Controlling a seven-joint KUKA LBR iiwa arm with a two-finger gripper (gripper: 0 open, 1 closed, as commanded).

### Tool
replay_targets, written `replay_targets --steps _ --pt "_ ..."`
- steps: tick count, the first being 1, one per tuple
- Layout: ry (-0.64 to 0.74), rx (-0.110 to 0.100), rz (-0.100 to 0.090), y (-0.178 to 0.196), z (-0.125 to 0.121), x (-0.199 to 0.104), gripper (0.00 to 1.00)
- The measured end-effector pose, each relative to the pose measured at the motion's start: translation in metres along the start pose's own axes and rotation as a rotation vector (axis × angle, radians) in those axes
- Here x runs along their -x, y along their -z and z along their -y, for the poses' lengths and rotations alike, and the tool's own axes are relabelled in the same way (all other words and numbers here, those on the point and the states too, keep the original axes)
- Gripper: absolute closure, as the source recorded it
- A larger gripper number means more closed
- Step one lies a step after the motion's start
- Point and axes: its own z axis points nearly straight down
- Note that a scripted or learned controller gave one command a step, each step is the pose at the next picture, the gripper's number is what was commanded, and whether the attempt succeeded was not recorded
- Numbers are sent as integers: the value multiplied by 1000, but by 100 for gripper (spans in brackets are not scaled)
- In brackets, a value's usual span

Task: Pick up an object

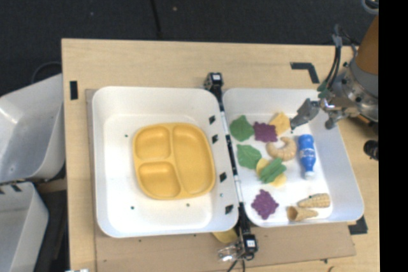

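The right bin (341, 165) holds several toy foods. Among them are a blue bottle (306, 155), a tan curled piece (282, 149), a yellow piece (280, 121), two purple pieces (265, 132) (264, 203), green leaves (241, 128) (248, 154) (273, 170) and a tan cone (311, 206). My gripper (317, 119) hangs over the bin's upper right part, just above the blue bottle and right of the yellow piece. Its fingers (305, 114) stand apart with nothing between them.
In the left bin (108, 137) lies a yellow divided plate (173, 159). A black clip strip (224, 137) runs between the two bins. The grey arm with its orange band (363, 67) comes in from the right edge. Bare wooden bench (159, 64) surrounds the bins.
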Motion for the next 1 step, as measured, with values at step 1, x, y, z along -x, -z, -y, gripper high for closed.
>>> replay_targets --steps 1 --pt "5 -12 -6 -83 57 -74 0"
